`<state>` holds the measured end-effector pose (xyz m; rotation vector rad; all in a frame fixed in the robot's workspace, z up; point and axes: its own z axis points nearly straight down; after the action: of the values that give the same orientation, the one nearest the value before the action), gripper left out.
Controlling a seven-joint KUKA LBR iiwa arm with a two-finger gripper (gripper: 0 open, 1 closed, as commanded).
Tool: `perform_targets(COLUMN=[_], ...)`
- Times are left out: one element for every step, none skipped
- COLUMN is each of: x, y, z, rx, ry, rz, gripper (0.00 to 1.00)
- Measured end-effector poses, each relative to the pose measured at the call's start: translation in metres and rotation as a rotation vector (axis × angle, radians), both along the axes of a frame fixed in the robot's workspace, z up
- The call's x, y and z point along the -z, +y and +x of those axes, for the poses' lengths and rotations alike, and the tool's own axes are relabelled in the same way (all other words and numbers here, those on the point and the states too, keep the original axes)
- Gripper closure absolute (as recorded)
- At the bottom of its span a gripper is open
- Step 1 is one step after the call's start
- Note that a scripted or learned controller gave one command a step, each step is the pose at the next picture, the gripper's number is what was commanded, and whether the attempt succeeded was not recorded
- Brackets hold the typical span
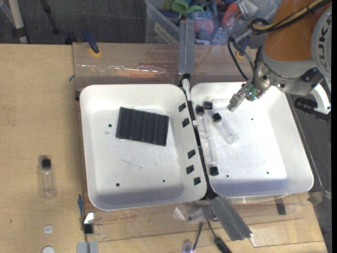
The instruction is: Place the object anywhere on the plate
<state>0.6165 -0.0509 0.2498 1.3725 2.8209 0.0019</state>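
Clear plastic vials with black caps [224, 128] are seen lying in the right white bin [274, 162], just below the gripper [234, 103]; its state cannot be told. The dark ribbed rectangular plate [142, 126] is set in the left bin [105, 173].

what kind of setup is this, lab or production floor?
Most likely a robotics lab test bench, not production. Two white bins sit taped side by side on a wooden table, a grey and orange arm reaches in over small clear vials, and a tub of mixed toys stands behind.

Hand [233, 105] above right bin [274, 167], beside clear vial [224, 129].
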Motion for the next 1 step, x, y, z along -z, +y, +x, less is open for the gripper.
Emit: perform_targets(x=[0.0605], y=[-0.0284], z=[-0.0036], rx=[0.816], ry=[0.007], rz=[0.001], gripper=[1.0])
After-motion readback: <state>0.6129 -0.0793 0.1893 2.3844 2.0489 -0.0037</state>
